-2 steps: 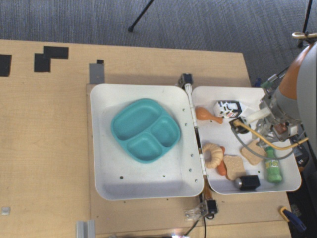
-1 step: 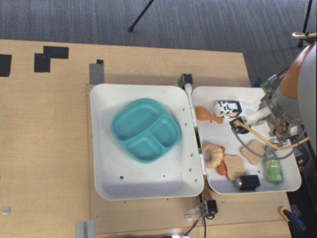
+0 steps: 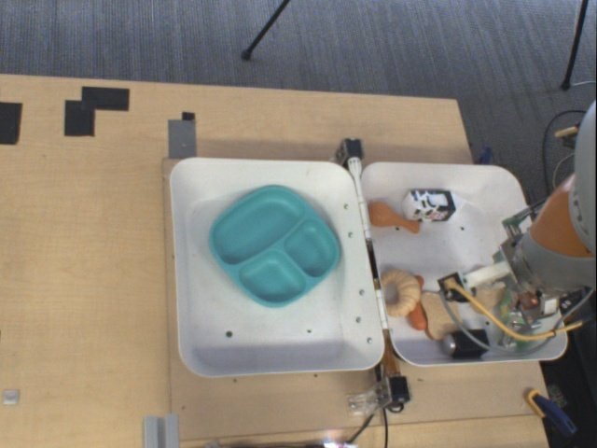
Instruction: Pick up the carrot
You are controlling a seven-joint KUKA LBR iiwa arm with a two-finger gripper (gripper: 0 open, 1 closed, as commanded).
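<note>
Two shallow white bins sit side by side on the pale wooden bench, sharing a middle rim. The left white bin holds a teal three-compartment plastic plate near its centre, with bare floor all around it out to the walls. The right white bin is more crowded: its lower half is taken up by objects and the arm, while the upper right floor is free.

A small white-and-black object lies near the far wall; its markings cannot be read. Just left of it lies a brownish-orange drumstick-shaped toy.

The small orange carrot lies near the front-left corner of the right bin, touching a beige ring-shaped doughnut toy above it and a tan bread-like piece on its right. The two-finger gripper sits low just right of the carrot, apart from it; whether it is spread or closed cannot be told.
</note>
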